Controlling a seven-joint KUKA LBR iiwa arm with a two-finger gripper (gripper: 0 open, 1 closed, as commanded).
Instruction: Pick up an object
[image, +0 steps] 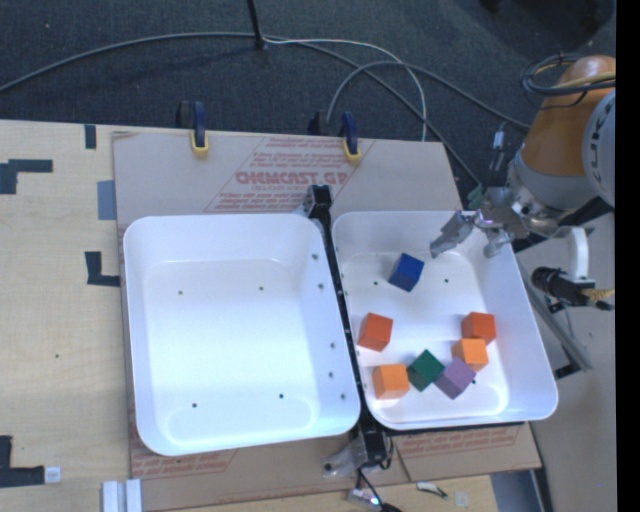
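Orange cube, green cube, matte, boxy; end effector metallic, fingers spread, nothing between.

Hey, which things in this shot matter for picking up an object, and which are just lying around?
For the job: gripper; blue cube; orange cubes; green cube; purple cube; right bin.

Lying about: left bin; clamps; cables.

We look down from one fixed camera above the bench, at a slant, seeing both white bins whole; the arm enters from our right.
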